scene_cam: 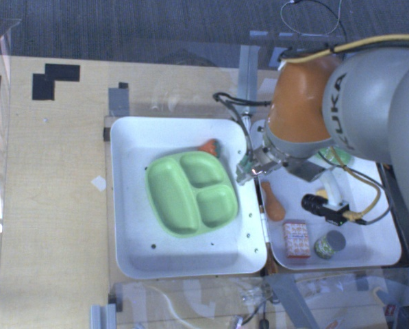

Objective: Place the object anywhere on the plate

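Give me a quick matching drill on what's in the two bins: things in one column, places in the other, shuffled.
1 green plate
2 orange-red piece
3 red-and-white box
4 long orange thing

a right bin, nearest its front wall
b left bin, middle
c right bin, along its left wall
d left bin, at the plate's far right corner

Pairs: 1-b, 2-d, 3-a, 4-c

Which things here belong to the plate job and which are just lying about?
Job: green plate, gripper; which object goes on it is unclear.
Lying about, unless one is that object: orange piece by the plate, brown stick, red box, round tin.
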`<action>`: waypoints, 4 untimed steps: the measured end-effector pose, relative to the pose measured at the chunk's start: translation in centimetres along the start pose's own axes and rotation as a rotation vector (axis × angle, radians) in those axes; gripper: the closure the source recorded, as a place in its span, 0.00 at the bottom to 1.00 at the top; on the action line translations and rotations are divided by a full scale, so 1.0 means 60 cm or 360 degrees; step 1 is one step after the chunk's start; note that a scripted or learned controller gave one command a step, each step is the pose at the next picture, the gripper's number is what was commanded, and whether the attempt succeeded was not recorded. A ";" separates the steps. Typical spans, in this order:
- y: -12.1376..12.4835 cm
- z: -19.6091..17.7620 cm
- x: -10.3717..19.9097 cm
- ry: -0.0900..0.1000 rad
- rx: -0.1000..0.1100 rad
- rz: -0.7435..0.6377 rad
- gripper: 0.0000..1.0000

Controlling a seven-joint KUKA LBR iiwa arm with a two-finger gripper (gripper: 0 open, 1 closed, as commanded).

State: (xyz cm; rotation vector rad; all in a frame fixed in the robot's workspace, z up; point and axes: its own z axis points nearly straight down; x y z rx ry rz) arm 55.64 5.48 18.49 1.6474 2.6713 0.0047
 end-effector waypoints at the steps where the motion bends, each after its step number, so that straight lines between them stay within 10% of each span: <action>1: 0.090 -0.080 -0.169 -0.0005 -0.0006 0.0078 1.00; 2: 0.001 0.000 -0.027 0.0000 0.0001 0.0243 1.00; 3: 0.037 -0.024 -0.164 -0.0003 -0.0002 0.0620 1.00; 4: 0.133 -0.001 -0.158 -0.0003 -0.0003 0.0467 1.00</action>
